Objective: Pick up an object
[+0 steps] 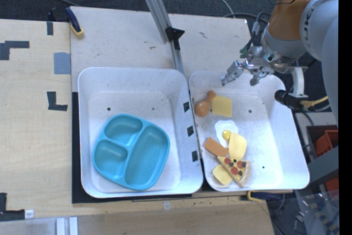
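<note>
The tool (240, 75) is hovering with fingers spread and nothing between them above the right bin's (280, 129) far rim. The cheese slice (222, 106) is lying just left and nearer; a straight descent over it looks advisable, avoiding the brown piece (203, 107) alongside.

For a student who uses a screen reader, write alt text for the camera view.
A grey arm's end effector, fingers open and holding nothing, hangs over the back edge of the right bin, which holds toy food including a pizza slice. The left bin holds a blue plate.
</note>
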{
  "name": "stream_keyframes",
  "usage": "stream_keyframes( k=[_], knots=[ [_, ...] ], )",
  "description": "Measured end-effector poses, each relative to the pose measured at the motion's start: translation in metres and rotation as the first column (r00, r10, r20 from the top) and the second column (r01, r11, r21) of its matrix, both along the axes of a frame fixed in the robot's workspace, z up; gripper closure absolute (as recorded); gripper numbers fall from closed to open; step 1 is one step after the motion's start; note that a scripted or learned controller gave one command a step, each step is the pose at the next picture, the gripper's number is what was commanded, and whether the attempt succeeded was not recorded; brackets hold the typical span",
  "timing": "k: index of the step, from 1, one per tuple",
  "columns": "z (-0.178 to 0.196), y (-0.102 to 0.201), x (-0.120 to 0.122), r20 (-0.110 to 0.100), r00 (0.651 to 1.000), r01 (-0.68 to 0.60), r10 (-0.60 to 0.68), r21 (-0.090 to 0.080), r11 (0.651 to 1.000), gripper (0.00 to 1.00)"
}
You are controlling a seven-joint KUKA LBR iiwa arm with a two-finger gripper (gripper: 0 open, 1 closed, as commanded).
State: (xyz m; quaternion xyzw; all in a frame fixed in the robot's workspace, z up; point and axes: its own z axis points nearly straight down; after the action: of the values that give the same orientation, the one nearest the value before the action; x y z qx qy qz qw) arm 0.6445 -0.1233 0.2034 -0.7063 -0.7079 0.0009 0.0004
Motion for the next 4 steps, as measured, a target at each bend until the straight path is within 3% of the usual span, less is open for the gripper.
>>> stream_keyframes(
  k=[1, 2, 3, 4],
  knots=[
    [0.076, -0.063, -0.048, 0.007, 1.000, 0.008, -0.008, -0.004, 1.000, 0.00],
    [0.037, 0.003, -0.096, -0.006, 1.000, -0.001, 0.001, 0.004, 1.000, 0.00],
    [0.066, -0.035, -0.032, 0.007, 1.000, 0.000, 0.000, -0.002, 1.000, 0.00],
    [-0.034, -0.068, -0.020, -0.007, 1.000, 0.004, -0.004, 0.000, 1.000, 0.00]
  ],
)
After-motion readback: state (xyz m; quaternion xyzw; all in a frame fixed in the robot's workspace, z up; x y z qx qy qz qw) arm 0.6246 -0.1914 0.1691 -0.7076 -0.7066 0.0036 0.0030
